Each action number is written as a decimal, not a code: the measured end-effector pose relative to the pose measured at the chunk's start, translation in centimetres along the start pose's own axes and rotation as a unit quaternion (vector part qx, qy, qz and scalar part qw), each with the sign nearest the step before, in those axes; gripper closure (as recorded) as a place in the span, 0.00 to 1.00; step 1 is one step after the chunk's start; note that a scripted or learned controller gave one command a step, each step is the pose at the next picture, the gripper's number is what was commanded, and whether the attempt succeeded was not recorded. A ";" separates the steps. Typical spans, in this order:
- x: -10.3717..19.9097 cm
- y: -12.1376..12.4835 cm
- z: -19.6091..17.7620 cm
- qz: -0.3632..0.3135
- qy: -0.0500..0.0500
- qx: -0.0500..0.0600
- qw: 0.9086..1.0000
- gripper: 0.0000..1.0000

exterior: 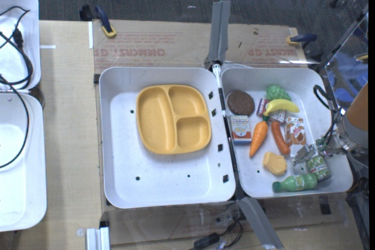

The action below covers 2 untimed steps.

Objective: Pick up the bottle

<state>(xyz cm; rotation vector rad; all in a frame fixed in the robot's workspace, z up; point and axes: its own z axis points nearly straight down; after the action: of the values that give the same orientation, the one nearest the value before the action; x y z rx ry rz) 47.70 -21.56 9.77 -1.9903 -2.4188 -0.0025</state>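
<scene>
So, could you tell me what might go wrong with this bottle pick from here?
The green bottle lies on its side near the right bin's front wall, so the fingers may hit the wall or roll it. The gripper hangs above it among a can, cheese wedge and carrot, so it could close on a neighbour instead.

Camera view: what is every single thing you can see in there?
Bins: two, white, side by side on the bench.
Plate: one, yellow, three sections, left bin.
Bottle: one, green, lying at right bin's front edge.
Carrots: two, orange, right bin middle.
Banana: one, yellow, right bin back.
Green vegetable: one, behind the banana.
Patty: one, brown, right bin back left.
Cheese: one, yellow, near the bottle.
Small boxes: two, white and red.
Claw: one, grey, right bin, just above the bottle.
</scene>
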 end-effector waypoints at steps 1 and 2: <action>-0.8 7.3 0.7 0.172 0.005 0.000 0.985 0.00; 3.5 11.3 0.5 0.108 -0.005 -0.003 0.994 0.00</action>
<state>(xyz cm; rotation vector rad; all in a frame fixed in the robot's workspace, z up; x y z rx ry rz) 58.07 -15.98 9.21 -2.2471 -2.1976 0.0008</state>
